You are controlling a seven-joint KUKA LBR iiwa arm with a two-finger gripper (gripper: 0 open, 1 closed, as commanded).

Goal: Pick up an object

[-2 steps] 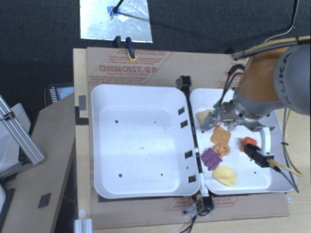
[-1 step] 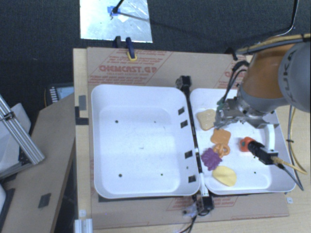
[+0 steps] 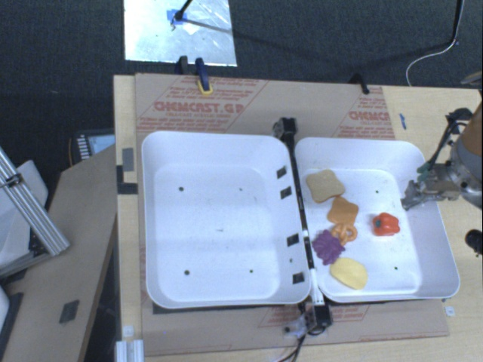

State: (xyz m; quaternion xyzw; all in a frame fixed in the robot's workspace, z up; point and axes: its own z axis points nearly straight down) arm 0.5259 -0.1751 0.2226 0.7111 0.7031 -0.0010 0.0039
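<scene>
While the gripper (image 3: 413, 195) hung over the right-hand rim of the right bin (image 3: 434, 274), five small things lay grouped in that bin's left and middle part. A tan bread slice (image 3: 324, 185) sat nearest the far side, with an orange piece (image 3: 343, 215) just below it, touching a purple cluster (image 3: 327, 246). A yellow oval (image 3: 349, 272) rested closest to the near rim, and a red pepper (image 3: 386, 224) lay apart to the right, near the gripper but not touching it. Nothing could be seen in the gripper; its opening could not be made out. The left bin (image 3: 151, 202) sat alongside, on brown cardboard (image 3: 204, 108) printed with red lettering.
</scene>
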